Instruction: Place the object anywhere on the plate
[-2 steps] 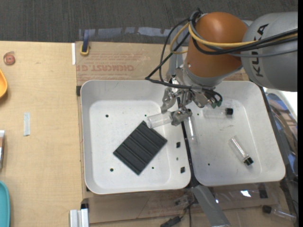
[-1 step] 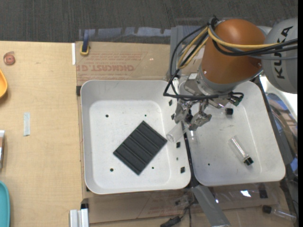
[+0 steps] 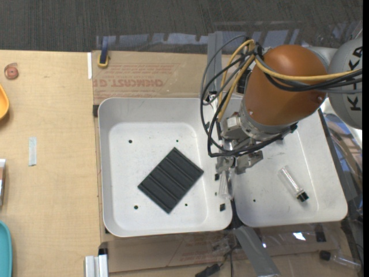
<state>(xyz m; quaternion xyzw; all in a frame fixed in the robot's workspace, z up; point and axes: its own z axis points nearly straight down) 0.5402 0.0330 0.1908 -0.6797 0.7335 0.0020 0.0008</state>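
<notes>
A dark ribbed plate point(image 3: 170, 179) is seen lying tilted in the left white bin point(image 3: 115, 212). A small clear tube with a dark cap point(image 3: 293, 184) is seen in the right bin point(image 3: 328, 206). Between the bins the pincer point(image 3: 223, 180) is held; its state cannot be told.

1. Reaches in from the right — grey arm point(image 3: 351, 68) at the upper right edge, with black lettering on its casing.
2. Bends over at the big orange band point(image 3: 288, 85), which sits above the wrist.
3. Carries yellow and black cables looped over the band and down its left side.
4. Points straight down, metal wrist parts clustered below the band.
5. Ends in the gripper point(image 3: 223, 180) — thin fingers hanging low, too slim and foreshortened to judge their spacing.
</notes>
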